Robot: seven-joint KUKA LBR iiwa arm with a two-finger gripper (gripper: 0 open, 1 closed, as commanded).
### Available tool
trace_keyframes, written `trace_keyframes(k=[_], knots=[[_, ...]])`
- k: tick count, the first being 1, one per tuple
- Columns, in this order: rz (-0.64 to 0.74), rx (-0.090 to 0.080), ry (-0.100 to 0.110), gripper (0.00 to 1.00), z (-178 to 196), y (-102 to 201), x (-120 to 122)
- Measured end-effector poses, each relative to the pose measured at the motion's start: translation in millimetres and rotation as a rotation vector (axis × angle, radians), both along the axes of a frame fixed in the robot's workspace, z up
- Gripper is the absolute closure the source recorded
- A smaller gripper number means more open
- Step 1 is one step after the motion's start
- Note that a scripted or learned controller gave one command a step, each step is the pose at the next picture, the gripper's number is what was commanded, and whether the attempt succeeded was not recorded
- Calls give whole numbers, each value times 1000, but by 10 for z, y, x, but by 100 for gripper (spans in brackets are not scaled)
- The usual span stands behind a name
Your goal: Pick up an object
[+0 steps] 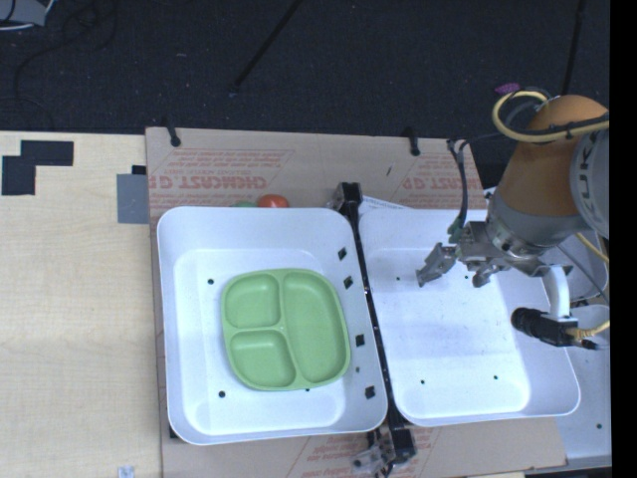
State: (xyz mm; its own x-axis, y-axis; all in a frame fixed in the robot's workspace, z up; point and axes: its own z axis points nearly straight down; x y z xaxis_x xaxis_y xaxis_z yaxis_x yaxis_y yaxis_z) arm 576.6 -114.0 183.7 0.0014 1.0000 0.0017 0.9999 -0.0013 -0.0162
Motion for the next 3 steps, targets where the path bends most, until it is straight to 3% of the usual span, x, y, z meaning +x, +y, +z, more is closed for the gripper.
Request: trace_keyframes(k=[1,3], knots=[[2,-2,-15,0,80,-2,31],[1,-1,-11,0,-985,103,-2]])
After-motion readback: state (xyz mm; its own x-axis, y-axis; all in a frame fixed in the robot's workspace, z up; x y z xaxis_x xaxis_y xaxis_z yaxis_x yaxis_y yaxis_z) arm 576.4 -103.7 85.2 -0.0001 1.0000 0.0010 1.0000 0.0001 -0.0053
